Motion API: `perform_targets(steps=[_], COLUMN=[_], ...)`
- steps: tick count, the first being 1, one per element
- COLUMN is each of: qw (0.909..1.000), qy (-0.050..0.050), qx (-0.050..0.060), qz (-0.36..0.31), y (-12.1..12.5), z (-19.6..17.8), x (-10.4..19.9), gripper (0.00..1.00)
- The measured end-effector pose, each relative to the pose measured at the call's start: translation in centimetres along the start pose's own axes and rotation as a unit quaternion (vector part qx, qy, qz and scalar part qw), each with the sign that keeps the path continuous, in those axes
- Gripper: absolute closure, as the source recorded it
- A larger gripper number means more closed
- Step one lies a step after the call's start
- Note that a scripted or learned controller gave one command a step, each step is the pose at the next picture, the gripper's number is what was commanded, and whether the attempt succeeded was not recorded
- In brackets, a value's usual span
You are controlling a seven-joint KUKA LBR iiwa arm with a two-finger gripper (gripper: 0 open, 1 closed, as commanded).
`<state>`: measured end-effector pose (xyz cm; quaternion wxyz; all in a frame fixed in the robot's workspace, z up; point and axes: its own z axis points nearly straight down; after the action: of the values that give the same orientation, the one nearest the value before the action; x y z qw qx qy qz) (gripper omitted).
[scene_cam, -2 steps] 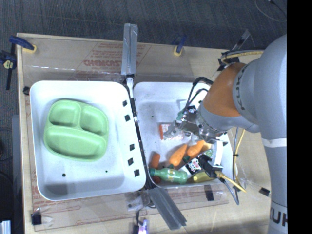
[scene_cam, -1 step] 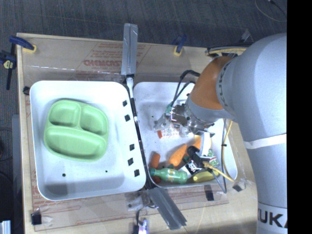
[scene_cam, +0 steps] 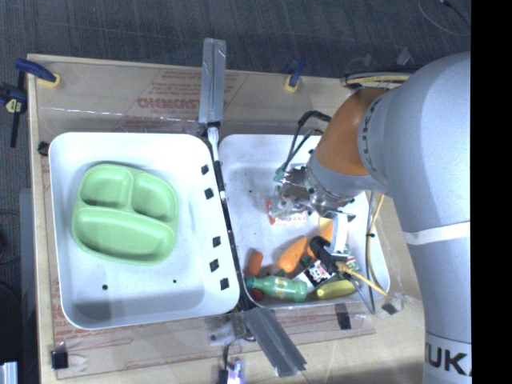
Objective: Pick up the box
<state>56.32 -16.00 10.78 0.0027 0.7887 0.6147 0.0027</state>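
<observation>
A green divided tray (scene_cam: 126, 212) lies in the left bin (scene_cam: 64, 294). A green bottle (scene_cam: 280, 287) and orange carrot (scene_cam: 291, 254) lie lower right.

This is a robot laboratory or test workshop, not a home. A big grey industrial arm (scene_cam: 424, 190) with an orange band stands at a wooden table (scene_cam: 136, 94) on dark carpet floor (scene_cam: 120, 14). Two shallow white bins (scene_cam: 72, 294) sit side by side on the table, fixed with metal brackets (scene_cam: 213, 78) and blue clamps (scene_cam: 36, 73). Loose cables (scene_cam: 308, 130) run along the arm. The bins hold toy food, such as a green divided tray (scene_cam: 126, 212) and plastic vegetables (scene_cam: 292, 254).
</observation>
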Motion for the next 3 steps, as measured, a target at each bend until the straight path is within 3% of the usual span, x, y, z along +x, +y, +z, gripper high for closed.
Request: perform_targets(steps=[1,2,3], qw=[1.0000,0.9992,0.9991], qy=[0.000,0.000,0.000], qx=[0.000,0.000,-0.001], qz=[0.000,-0.041,-0.043], y=[0.0,2.0,2.1], z=[0.0,1.0,-0.1], x=[0.0,-3.0,-2.9], gripper=[0.00,0.00,1.00])
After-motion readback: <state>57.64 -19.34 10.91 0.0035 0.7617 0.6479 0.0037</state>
